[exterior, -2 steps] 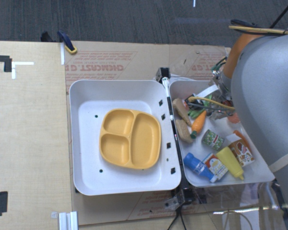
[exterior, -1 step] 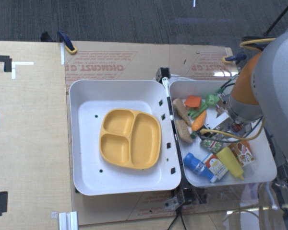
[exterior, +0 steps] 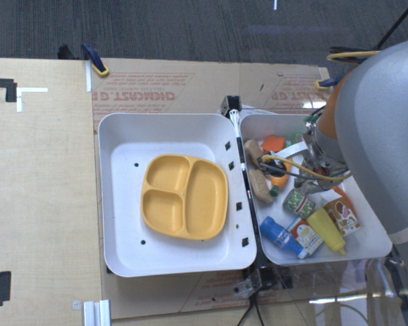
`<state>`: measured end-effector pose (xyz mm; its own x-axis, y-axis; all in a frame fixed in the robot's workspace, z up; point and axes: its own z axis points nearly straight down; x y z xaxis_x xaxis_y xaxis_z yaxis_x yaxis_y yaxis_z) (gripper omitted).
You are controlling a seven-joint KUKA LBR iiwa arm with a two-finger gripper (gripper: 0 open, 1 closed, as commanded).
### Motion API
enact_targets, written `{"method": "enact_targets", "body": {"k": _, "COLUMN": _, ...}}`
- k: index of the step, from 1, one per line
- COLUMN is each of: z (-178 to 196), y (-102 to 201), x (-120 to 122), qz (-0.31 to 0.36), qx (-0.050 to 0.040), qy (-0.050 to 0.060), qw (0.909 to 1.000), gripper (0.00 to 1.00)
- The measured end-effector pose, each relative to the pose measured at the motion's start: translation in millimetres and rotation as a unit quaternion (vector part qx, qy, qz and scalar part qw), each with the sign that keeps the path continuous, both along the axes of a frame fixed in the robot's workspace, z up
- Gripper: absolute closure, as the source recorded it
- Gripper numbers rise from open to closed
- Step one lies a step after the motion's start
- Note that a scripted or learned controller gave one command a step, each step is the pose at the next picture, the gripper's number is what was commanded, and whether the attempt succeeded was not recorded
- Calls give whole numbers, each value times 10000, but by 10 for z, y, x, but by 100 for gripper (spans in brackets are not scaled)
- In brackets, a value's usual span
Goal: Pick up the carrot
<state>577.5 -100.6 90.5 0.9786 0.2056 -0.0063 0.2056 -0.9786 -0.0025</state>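
Camera view, left bin: a shallow white bin (exterior: pixel 122 202) takes up the middle of the picture, on brown cardboard (exterior: pixel 163 90) laid over the bench.
Camera view, plate: a yellow plate (exterior: pixel 185 197) with three sections lies flat in the left bin, a little right of the bin's middle, apart from every wall.
Camera view, right bin: a second white bin (exterior: pixel 367 240) sits just beside the first, their rims nearly touching.
Camera view, arm: the grey arm (exterior: pixel 384 124) comes in from the right and covers the bin's upper right part; an orange band (exterior: pixel 330 117) shows at its left edge.
Camera view, pincer: the gripper (exterior: pixel 311 163) hangs low over the upper middle of the right bin, among cables; whether it is open or closed, I cannot tell, and nothing can be seen held in it.
Camera view, carrot: the carrot (exterior: pixel 277 175) is an orange piece near the bin's upper left, left of the gripper, partly under a yellow cable (exterior: pixel 294 163); contact with the gripper is unclear.
Camera view, other contents: an orange-red item (exterior: pixel 274 143) lies at the top, a tan bread-like stick (exterior: pixel 258 172) along the left wall, a green packet (exterior: pixel 298 201) in the middle, a blue bottle (exterior: pixel 279 235) at the lower left, a yellow bottle (exterior: pixel 326 228) beside a small carton (exterior: pixel 343 216) at the lower right.
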Motion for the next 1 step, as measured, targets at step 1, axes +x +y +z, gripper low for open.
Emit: {"method": "enact_targets", "body": {"k": 1, "z": 9, "y": 43, "x": 233, "qz": 90, "qx": 1, "qy": -9, "qw": 10000, "gripper": 0}}
